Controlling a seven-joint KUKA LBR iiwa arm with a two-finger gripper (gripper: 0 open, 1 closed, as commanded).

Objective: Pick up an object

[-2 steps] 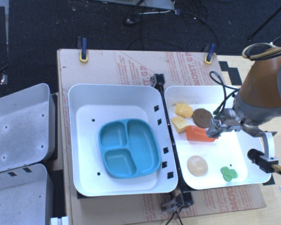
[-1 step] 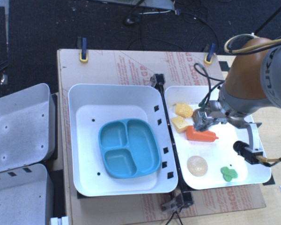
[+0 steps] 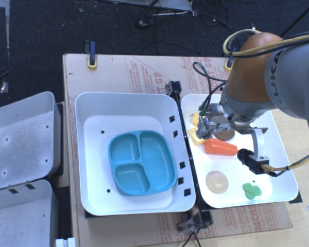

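Observation:
The right bin (image 3: 283, 189) holds an orange carrot-shaped piece (image 3: 221, 147), a pale round ball (image 3: 217, 181), a small green piece (image 3: 252, 190), a yellow piece (image 3: 195, 128) by the bin's left wall and a brown round thing (image 3: 225, 134) partly hidden under the arm. My gripper (image 3: 208, 126) reaches down into the upper part of this bin, just above the carrot and next to the yellow piece. Nothing shows between its fingers.
The left bin (image 3: 92, 112) contains a blue sectioned tray (image 3: 142, 162). A black divider runs between the two bins. White lids (image 3: 20, 133) lie off the bench at the left. Yellow clamps (image 3: 92, 62) sit at the bench's back edge.

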